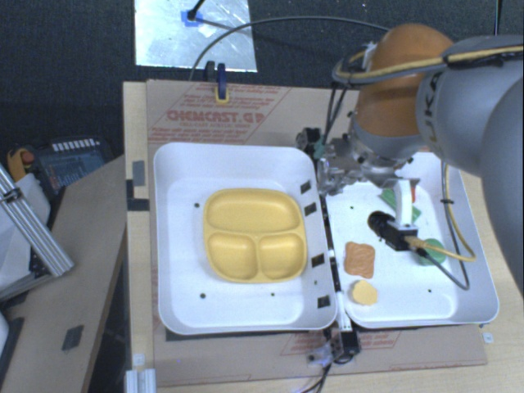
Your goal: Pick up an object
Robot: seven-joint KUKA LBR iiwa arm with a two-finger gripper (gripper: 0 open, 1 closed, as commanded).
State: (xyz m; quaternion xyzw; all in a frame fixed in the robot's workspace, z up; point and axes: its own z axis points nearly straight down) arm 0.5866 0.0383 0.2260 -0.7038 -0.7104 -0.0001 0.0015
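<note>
Well apart from the hand (pixel 330 178), brown wafer (pixel 359 259); right bin (pixel 409 295)

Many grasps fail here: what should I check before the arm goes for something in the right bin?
1. Targets uncovered: ok; brown square piece and yellow round piece lie apart in the right bin.
2. Gripper above a target: not ok; it hangs at the bin's far left corner.
3. Gripper unloaded: cannot tell.
4. Side clearance: not ok; both pieces lie near the bin's left wall.
5. Yellow divided tray out of the way, left bin: ok.
</note>
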